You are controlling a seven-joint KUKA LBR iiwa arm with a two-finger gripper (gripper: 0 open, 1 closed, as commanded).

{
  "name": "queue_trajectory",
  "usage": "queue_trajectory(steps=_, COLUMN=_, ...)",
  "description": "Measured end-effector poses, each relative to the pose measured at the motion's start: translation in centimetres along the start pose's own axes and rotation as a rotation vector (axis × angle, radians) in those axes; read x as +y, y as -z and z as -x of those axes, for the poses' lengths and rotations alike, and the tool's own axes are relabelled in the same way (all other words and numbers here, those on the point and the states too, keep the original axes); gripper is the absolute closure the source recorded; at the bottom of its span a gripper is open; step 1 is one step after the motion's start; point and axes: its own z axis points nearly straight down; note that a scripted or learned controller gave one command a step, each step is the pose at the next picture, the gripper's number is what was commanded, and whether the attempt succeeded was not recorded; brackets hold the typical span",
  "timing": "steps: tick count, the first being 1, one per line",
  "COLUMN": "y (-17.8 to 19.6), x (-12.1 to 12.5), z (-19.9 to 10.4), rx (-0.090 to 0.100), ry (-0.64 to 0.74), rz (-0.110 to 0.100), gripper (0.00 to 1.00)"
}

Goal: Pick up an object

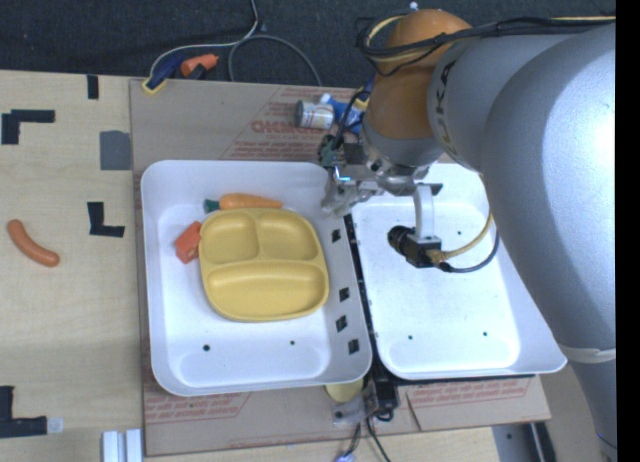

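A yellow divided plate [265, 262] lies in the left bin [170, 350]. An orange carrot-shaped piece [250, 202] rests against the plate's far edge, and a red-orange piece [188, 241] sits at its left side. A small teal bit [212, 206] shows beside the carrot. My gripper [380, 188] hangs under the orange band, over the far end of the divider between the two bins, right of the carrot. Nothing shows held in it. A small black part [415, 247] with a pale cable sits just below the wrist, over the right bin [450, 350].
The grey arm covers the right side of the right bin. A sausage-shaped toy [33, 243] lies on the wooden bench far left. An orange-handled tool [195, 65] and a silver-and-blue item [318, 113] lie behind the bins.
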Motion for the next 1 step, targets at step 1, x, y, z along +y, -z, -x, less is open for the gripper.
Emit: queue_trajectory(steps=1, y=0.0, x=0.08, z=1.57, rx=-0.003, ry=-0.008, rz=0.0, gripper=1.0)
